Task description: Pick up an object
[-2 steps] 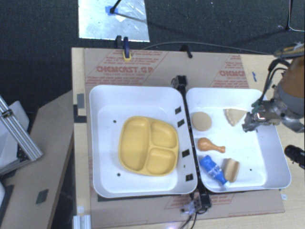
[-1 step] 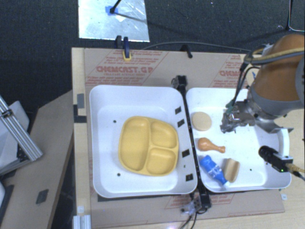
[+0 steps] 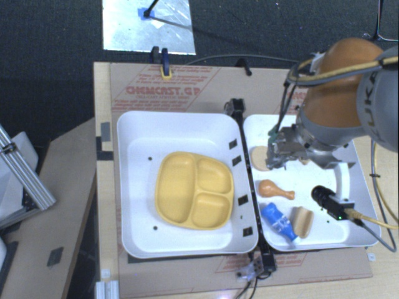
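Over the right bin (image 3: 355,161) on the counter (image 3: 181,83), the gripper (image 3: 278,156) hangs low, its fingers blurred against the arm, so I cannot tell whether they are apart or together. Just beside them, toward the divider, lies a tan round disc (image 3: 257,158). Below sit an orange drumstick-shaped toy (image 3: 274,190), a blue object (image 3: 278,222) and a tan block (image 3: 302,222). A yellow sectioned plate (image 3: 193,190) fills the left bin (image 3: 134,185).
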`<state>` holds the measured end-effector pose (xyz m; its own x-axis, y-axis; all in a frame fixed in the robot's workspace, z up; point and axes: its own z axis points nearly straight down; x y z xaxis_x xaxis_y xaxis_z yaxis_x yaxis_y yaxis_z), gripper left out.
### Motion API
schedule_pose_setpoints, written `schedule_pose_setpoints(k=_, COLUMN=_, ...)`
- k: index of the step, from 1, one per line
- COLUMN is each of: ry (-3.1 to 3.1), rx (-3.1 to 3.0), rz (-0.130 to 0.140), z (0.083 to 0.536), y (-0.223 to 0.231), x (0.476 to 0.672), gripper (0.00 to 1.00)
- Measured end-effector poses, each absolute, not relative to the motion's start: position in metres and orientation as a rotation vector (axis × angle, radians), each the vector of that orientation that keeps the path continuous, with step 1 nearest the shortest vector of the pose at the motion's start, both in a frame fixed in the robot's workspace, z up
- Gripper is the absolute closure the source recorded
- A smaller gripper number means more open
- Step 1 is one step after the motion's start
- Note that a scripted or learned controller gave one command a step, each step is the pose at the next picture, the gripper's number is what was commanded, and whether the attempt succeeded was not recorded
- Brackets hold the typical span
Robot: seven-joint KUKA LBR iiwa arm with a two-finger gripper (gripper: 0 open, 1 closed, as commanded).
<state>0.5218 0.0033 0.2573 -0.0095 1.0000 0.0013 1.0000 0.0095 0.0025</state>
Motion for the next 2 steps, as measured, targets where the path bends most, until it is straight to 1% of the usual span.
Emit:
schedule_pose_setpoints(k=1, ry=2.231, rx=2.211, rz=0.003, z=0.25, y=0.049, x=0.534, gripper=1.0)
schedule_pose_setpoints(k=2, ry=2.232, rx=2.211, rz=0.003, z=0.241, y=0.099, x=0.54, gripper=1.0)
